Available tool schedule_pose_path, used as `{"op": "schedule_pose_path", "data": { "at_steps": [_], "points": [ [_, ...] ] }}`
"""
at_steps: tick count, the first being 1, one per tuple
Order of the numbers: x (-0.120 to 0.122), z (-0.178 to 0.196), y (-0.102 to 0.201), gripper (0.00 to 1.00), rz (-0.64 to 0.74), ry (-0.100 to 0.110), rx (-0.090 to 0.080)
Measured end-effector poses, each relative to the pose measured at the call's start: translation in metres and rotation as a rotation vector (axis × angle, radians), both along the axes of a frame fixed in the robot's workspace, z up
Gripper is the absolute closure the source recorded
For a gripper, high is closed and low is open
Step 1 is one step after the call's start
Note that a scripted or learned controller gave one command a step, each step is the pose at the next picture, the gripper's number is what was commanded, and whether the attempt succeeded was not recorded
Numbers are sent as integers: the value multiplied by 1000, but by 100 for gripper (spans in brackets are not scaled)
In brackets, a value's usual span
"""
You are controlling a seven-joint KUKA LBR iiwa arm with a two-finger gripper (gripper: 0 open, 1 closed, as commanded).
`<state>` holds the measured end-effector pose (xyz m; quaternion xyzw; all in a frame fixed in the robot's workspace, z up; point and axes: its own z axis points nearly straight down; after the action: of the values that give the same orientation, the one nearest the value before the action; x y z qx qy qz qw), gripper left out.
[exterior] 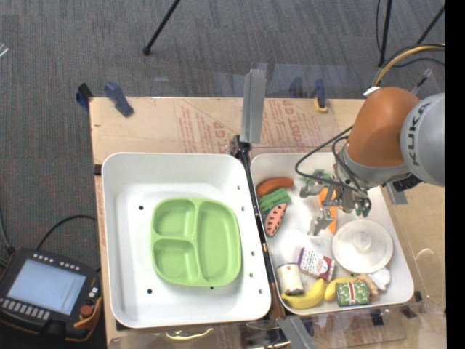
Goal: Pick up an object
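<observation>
My gripper (320, 208) hangs low over the upper middle of the right bin (404, 267), below the arm's orange band (383, 126). Its two metal fingers (317, 225) stand apart, open, with a small orange piece (330, 211) lying between them. The view does not show that the piece is off the bin floor. To the left lie a red-orange sausage (275, 185), a green strip (269, 201) and a watermelon slice (275, 219). A white round bowl (362, 246) sits just right of the gripper.
At the front of the right bin lie a pink carton (315, 262), a small can (290, 278), a banana (312, 297) and a green-and-red box (352, 291). The left bin (123, 195) holds a green divided plate (196, 242). A pendant (43, 289) lies on the floor at left.
</observation>
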<state>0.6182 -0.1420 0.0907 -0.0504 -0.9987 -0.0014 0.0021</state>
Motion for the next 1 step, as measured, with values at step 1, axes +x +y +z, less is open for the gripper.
{"op": "schedule_pose_path", "data": {
  "at_steps": [1],
  "points": [
    [1, 7, 2, 100, 7, 0, 1]
  ]
}}
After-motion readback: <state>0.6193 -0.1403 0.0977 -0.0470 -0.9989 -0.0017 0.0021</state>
